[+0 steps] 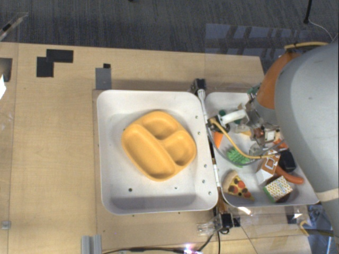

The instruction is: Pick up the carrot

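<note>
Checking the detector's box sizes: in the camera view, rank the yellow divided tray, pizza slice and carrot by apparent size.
1. yellow divided tray, by far largest.
2. pizza slice.
3. carrot, though partly hidden, so unsure.

The claw (258, 134) hangs over the right bin (233, 100), with the carrot (217, 139) to its left, the pizza slice (238, 186) below it, and the yellow tray (158, 143) farther left.

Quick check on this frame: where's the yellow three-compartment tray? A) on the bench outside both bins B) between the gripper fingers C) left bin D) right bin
C: the yellow three-compartment tray lies in the middle of the left bin, while the pizza slice and the other small items sit in the right bin.
</note>
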